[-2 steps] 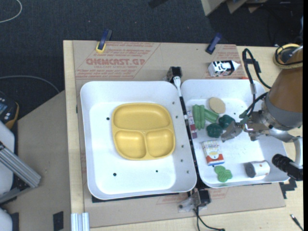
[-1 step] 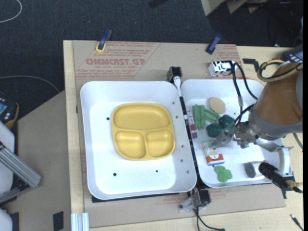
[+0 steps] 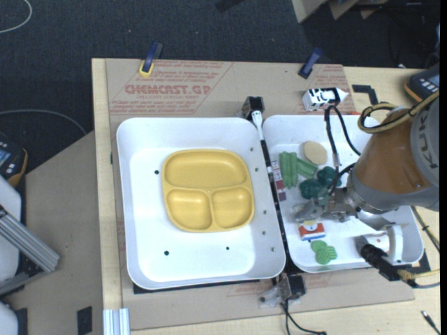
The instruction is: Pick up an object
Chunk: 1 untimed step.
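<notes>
Several small objects lie in the right bin (image 3: 408, 246). A cream oval piece (image 3: 313, 151) is at the back. Light green pieces (image 3: 292, 166) lie beside it, and a dark teal piece (image 3: 318, 181) sits just in front of them. Nearer the front are a small red and white object (image 3: 312, 230) and a bumpy green object (image 3: 323, 253). My gripper (image 3: 312, 208) is low in the middle of this bin, between the teal piece and the red and white object. Nothing is visibly lifted.
A yellow three-compartment plate (image 3: 208, 189) lies in the left bin (image 3: 140, 243). The arm's orange band (image 3: 391, 162) and grey wrist cover the right bin's right half. Black cables (image 3: 335, 135) loop over its back rim. Clamps hold the cardboard base (image 3: 167, 82) at the back.
</notes>
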Each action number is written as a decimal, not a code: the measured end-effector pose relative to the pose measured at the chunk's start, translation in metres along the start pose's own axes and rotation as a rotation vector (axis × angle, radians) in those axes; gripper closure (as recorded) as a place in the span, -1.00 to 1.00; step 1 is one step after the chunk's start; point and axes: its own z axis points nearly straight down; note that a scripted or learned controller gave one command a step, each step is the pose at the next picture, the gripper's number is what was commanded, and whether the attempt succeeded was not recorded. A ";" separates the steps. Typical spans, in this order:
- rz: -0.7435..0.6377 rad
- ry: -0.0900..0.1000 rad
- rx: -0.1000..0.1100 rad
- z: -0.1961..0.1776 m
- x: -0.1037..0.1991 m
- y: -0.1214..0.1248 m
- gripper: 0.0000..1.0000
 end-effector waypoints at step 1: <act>0.000 -0.003 -0.010 -0.014 0.000 0.002 1.00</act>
